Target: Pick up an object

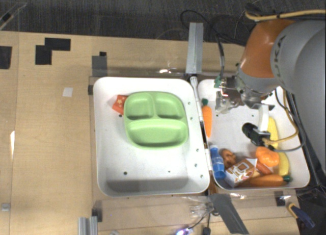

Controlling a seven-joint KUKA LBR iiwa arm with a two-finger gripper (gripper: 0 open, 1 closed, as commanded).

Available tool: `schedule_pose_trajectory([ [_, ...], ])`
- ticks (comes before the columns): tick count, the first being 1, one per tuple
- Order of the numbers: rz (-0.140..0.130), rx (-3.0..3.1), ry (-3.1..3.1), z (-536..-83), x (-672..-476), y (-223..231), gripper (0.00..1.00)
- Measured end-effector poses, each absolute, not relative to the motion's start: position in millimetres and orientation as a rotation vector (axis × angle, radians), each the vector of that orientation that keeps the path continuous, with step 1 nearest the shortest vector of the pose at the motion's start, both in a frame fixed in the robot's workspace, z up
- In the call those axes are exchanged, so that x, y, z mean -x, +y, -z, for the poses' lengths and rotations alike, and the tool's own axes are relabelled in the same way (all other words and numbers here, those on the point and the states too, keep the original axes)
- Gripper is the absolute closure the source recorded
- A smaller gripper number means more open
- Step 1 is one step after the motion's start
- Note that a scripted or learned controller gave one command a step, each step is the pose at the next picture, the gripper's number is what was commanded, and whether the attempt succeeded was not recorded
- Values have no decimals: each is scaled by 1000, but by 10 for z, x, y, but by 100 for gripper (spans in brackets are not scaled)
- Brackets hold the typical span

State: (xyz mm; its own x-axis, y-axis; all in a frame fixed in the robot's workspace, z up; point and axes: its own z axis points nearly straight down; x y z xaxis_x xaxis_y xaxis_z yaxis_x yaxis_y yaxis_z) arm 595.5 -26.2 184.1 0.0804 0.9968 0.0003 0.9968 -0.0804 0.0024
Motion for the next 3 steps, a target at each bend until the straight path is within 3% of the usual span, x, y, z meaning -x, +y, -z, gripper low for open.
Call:
schedule_pose_trajectory([
  [1, -2, -2308, 2129, -1839, -5954, -264, 0],
  [2, -2, -2370, 2051, -1025, -6113, -766, 0],
  [3, -4, -2270, 2168, -1801, -6355, -1342, 0],
])
